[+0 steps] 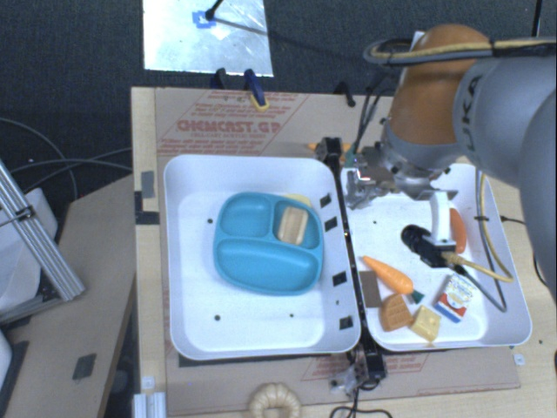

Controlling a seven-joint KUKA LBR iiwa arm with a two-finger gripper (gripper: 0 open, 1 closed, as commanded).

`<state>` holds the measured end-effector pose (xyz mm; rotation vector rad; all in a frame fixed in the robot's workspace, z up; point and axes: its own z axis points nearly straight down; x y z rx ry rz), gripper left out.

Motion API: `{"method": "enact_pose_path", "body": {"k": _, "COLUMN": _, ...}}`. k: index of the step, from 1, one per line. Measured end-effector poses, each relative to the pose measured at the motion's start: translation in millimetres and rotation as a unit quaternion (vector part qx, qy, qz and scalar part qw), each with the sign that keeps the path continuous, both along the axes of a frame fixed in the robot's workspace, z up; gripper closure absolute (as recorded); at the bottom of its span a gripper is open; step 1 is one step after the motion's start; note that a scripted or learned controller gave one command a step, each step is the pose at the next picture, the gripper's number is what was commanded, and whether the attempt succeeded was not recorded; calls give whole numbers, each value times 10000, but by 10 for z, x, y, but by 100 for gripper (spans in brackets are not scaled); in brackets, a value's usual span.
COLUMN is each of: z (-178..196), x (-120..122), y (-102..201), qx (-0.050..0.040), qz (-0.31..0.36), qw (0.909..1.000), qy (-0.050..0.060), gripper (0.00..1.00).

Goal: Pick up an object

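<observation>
Orange carrot lies mid right bin, a brown block and a pale cube below it. The gripper hangs over that bin's upper left corner, apart from them; whether it is clenched cannot be told. At frame centre-left, a blue plate holds a tan block.

Two white bins, left and right; one blue tray; one tan block; one carrot; one orange stick; one brown bread piece; one pale cube; one small carton.
</observation>
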<state>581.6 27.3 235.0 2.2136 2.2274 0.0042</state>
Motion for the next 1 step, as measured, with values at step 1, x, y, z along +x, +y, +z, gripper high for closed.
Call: {"method": "enact_pose_path", "body": {"k": 1, "z": -108, "x": 69, "y": -59, "qx": -9, "qz": -26, "qw": 10000, "qy": 7, "gripper": 100}}
